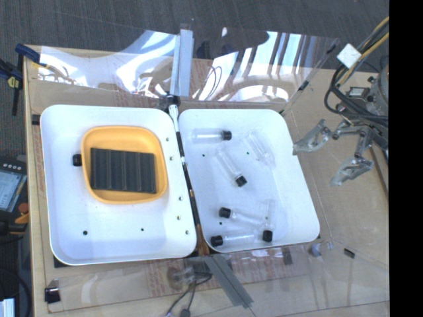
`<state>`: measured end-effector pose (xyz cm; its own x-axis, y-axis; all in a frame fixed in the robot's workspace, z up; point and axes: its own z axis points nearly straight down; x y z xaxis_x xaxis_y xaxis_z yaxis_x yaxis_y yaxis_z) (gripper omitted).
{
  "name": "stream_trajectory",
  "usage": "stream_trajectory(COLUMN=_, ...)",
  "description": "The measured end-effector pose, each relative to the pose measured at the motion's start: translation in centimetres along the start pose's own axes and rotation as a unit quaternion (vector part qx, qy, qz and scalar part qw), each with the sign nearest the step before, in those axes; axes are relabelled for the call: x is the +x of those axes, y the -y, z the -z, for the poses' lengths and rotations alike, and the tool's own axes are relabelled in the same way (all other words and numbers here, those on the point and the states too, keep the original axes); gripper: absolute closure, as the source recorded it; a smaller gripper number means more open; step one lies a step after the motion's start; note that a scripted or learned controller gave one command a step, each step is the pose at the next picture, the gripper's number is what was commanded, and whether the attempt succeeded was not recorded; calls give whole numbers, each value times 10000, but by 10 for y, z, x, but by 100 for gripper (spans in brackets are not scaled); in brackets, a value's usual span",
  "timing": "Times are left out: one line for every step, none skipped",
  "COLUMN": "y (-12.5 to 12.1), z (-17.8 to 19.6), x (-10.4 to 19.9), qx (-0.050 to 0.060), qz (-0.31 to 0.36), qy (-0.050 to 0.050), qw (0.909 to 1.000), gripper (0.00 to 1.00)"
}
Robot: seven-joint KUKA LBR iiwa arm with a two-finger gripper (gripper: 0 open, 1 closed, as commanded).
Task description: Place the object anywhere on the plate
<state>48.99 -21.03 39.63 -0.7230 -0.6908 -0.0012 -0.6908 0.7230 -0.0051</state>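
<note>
- Gripper point(337, 152): positioned over the bench to the right of the right bin point(301, 177), outside its rim. Fingers spread wide apart; nothing between them, nothing touched.
- Vials point(231, 170): clear tubes with black caps, lying scattered in the right bin.
- Plate point(122, 140): yellow, in the left bin point(59, 210), bearing a dark ribbed insert.
</note>
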Motion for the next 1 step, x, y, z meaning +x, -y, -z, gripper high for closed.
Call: stream_trajectory(y=1, z=10, x=-1, qx=6, qz=10, qy=0, qw=10000, gripper=100)
